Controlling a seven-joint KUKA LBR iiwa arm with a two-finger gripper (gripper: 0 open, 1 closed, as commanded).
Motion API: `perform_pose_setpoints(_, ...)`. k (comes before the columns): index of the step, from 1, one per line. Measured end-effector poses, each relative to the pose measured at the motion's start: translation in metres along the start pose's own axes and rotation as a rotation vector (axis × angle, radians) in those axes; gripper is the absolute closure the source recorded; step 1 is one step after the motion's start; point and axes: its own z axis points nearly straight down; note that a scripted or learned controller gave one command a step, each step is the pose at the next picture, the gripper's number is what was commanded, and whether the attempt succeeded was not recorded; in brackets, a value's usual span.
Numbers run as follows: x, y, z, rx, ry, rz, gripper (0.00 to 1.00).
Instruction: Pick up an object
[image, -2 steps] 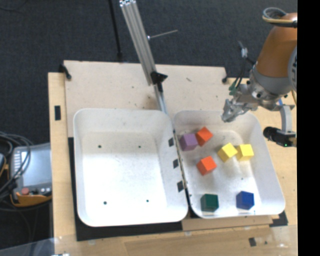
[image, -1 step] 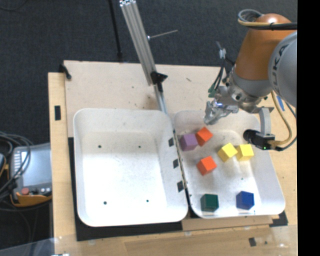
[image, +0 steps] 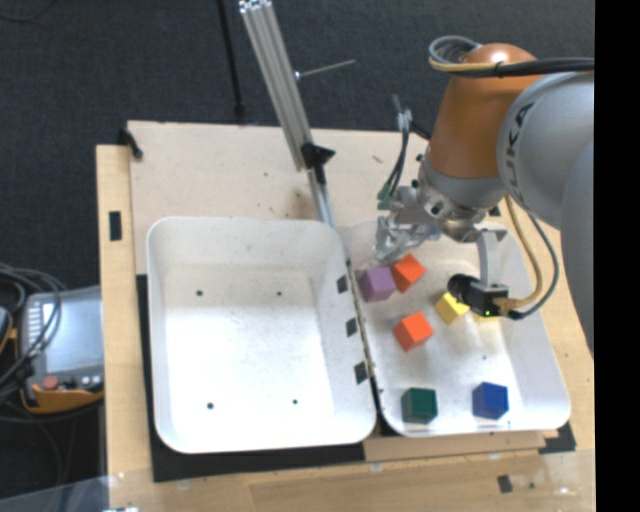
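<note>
Several small blocks lie in the right bin (image: 540, 375): a purple one (image: 376, 284), an orange one (image: 408, 271) right beside it, a second orange one (image: 413, 330), a yellow one (image: 451, 307), a green one (image: 419, 405) and a blue one (image: 490, 399). My gripper (image: 397, 240) hangs over the bin's far left part, just above the purple block and the near orange block. The wrist hides the fingers, and nothing shows between them.
The left bin (image: 170, 300) is a shallow white tray beside the right one. A slanted metal pole (image: 285, 95) rises behind the bins. Black cables and a small device (image: 480, 295) hang from the wrist near the yellow block.
</note>
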Motion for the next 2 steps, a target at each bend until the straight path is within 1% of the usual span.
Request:
perform_pose_setpoints(1, 0.047, -0.007, 0.011, 0.000, 0.000, 0.000, 1.00)
perform_pose_setpoints(2, 0.097, -0.020, 0.020, 0.001, 0.000, -0.001, 1.00)
